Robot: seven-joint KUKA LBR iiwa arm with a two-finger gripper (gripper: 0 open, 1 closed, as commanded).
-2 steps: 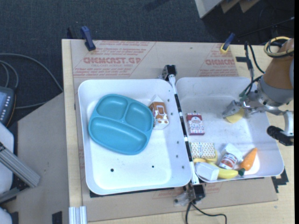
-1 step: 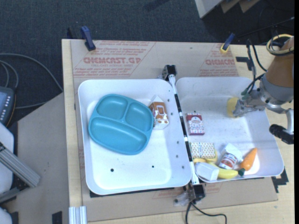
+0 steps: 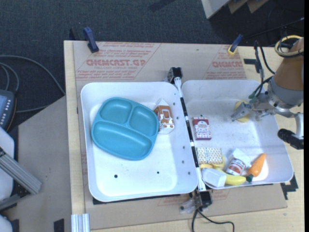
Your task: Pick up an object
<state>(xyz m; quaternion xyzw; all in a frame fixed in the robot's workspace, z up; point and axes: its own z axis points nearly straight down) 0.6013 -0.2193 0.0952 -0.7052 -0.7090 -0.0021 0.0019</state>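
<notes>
1. Where the arm (image 3: 288,76) reaches in over the right bin's (image 3: 219,93) far right part, its gripper (image 3: 245,111) sits low above the bin floor, fingers pointing toward the bin's middle.
2. Whether the jaws are wide or narrow cannot be told; the fingers blur into a small yellow object (image 3: 241,116) that lies right at their tips, and it is not clear that the object is between them.
3. Near the right bin's left wall lies a red and white box (image 3: 201,128), flat on the floor.
4. Toward the near edge of that bin, a patterned cracker packet (image 3: 209,155) lies just beside the left wall.
5. Along the near edge, a banana (image 3: 233,179) lies with a white block (image 3: 214,177) touching it at the near left corner.
6. A small red-labelled jar (image 3: 236,166) lies tilted just beyond the banana, and an orange carrot (image 3: 258,164) lies beside it toward the near right corner.
7. Over in the left bin (image 3: 125,180), a blue divided plate (image 3: 124,128) rests in the far half, with a brown and white carton (image 3: 164,118) touching its right rim, close to the bin's right wall.
</notes>
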